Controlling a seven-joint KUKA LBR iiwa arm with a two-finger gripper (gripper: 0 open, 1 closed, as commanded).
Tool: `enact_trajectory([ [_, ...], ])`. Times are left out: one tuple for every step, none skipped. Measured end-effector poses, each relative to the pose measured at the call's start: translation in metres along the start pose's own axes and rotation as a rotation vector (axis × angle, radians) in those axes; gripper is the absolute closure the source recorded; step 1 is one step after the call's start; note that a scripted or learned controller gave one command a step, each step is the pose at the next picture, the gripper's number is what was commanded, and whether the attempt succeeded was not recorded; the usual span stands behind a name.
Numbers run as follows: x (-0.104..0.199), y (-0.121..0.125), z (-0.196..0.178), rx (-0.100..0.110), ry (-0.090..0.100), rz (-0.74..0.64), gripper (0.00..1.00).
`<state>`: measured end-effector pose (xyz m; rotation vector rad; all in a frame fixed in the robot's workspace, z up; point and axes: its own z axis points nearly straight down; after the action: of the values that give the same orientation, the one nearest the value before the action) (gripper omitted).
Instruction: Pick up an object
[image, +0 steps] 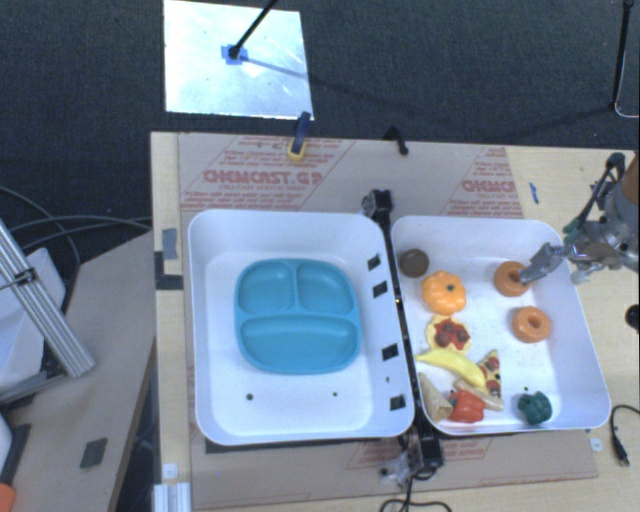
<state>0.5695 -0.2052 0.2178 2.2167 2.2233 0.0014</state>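
Glossy white plastic bins (290, 225); smooth matt blue plastic tray (297, 315); printed brown cardboard (260, 175) beneath

Robotics lab: taped bench (330, 165), loose cables (40, 225).

The arm's visible end is grey metal with an orange band at the frame's right edge. Its end effector (552, 262) is a boxy grey assembly tapering into slim, pale metallic fingers (541, 263).
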Motion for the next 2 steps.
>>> enact_trajectory([
  [-0.002,-0.002,0.111,-0.015,-0.005,0.0,0.0],
  [0.028,0.062,0.133,-0.006,0.0,-0.006,0.0],
])
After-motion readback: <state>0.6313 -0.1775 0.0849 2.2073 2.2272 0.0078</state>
